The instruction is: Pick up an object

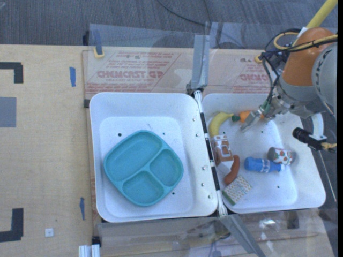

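My gripper (252,121) hangs low over the back of the right bin (308,194), reaching in from the right. Its tip is just right of a small orange piece (244,114) and a yellow banana (217,123). I see nothing held in it. Further forward in the same bin lie a small printed box (221,144), a brown sausage (232,170), a blue bottle (262,165) on its side, a small can (281,156) and a chequered packet (237,189).
A teal divided plate (143,167) lies in the left bin (97,143). A raised divider (206,143) separates the two bins. The arm's grey body and orange band (305,63) stand over the right bin's back right corner.
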{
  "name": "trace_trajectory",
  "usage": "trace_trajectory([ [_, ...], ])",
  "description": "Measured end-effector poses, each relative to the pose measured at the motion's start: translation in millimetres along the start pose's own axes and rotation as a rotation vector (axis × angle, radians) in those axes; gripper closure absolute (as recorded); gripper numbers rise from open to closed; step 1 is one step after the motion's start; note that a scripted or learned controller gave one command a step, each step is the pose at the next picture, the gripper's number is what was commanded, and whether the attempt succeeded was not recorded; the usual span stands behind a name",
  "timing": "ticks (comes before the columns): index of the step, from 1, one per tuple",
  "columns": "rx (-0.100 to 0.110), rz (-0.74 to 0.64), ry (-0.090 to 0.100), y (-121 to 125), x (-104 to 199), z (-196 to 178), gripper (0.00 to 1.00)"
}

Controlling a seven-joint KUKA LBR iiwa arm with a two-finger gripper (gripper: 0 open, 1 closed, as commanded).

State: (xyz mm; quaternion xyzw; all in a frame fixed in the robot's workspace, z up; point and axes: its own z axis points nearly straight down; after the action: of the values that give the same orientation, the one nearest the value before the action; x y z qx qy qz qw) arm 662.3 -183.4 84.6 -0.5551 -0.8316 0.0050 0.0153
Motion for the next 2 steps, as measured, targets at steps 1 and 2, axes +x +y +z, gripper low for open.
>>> trace_trajectory([
  [1, -0.027, -0.137, -0.024, -100.3, 20.7, 0.6, 0.0],
  [2, -0.033, -0.133, -0.027, -99.3, 18.8, -9.7, 1.0],
])
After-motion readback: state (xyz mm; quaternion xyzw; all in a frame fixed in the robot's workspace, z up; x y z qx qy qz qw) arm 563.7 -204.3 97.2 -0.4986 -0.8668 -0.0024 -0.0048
